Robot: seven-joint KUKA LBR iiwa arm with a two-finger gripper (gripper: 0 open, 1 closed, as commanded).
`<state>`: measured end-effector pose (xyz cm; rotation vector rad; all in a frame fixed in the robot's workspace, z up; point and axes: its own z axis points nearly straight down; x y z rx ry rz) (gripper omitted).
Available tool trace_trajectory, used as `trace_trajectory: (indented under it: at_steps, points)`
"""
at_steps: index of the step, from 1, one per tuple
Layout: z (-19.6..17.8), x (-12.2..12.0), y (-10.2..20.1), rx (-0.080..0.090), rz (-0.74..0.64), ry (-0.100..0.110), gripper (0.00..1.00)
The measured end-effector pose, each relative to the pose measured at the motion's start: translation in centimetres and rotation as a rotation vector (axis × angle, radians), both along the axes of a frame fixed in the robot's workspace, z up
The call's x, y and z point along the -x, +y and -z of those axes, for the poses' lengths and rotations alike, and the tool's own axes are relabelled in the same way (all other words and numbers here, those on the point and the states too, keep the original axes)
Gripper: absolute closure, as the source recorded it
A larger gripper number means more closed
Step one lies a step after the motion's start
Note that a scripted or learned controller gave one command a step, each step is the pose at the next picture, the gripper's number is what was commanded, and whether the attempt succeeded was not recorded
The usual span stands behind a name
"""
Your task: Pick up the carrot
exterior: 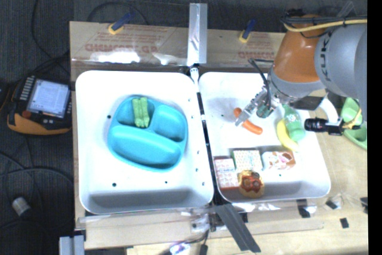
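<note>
Boxes (248,161) of play food line the near wall of the right bin (319,179), at six o'clock within it. Beyond them, near the bin's middle, lies the carrot (249,125), orange and slanted. The gripper (250,114) hangs right over it, at the carrot's one o'clock, its fingers spread apart and closed on nothing. At three o'clock from the carrot rests a banana (284,135). In the left bin (95,188), a blue divided tray (149,134) carries green beans (141,111) at its twelve o'clock.

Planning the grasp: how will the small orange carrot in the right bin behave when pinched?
The small orange carrot looks rounded and tapered, so it may roll or squirt sideways. It seems smooth, probably a light, stiff toy. It lies flat on the right white bin floor, at the gripper.
</note>
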<state>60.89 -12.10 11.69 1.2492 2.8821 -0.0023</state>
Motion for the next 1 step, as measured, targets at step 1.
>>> trace_trajectory:
  at_steps: [1]
  points:
    - [-17.24,-0.93,0.52,0.000,0.116,-0.002,1.00]
